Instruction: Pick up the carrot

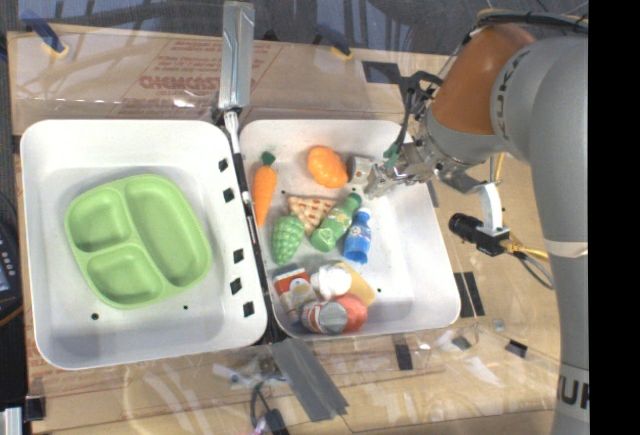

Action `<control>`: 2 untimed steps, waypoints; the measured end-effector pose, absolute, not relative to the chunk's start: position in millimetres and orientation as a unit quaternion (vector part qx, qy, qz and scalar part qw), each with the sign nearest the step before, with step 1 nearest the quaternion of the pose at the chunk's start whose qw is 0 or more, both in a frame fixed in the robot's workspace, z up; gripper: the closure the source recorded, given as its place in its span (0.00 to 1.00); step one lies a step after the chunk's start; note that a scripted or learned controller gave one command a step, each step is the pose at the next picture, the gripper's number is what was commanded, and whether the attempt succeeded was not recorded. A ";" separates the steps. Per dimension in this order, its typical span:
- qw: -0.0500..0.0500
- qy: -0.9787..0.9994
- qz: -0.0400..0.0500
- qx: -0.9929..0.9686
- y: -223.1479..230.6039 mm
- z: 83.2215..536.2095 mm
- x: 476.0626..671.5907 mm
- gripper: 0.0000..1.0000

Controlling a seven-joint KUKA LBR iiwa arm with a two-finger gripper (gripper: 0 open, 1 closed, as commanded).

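The carrot [263,194], orange with a green top, lies lengthwise along the left wall of the right bin [436,263], with its green end toward the back. My gripper [368,176] hangs over the back middle of that bin, to the carrot's right and well apart from it. It looks open, with nothing between its fingers. It is just right of an orange fruit [326,166].
A waffle-like piece [310,211], a green bumpy toy [287,238], a green bottle [335,226] and a blue bottle [358,236] crowd the bin's middle. Cans and round toys [325,298] fill its front. The left bin [60,328] holds a green divided plate [138,238].
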State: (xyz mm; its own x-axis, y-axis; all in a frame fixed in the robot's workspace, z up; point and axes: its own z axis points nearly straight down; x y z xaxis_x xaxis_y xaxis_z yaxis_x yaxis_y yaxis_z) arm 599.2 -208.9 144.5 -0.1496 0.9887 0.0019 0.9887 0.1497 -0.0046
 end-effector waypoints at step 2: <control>0.002 -0.875 0.001 -0.485 -134.7 143.3 614.4 0.00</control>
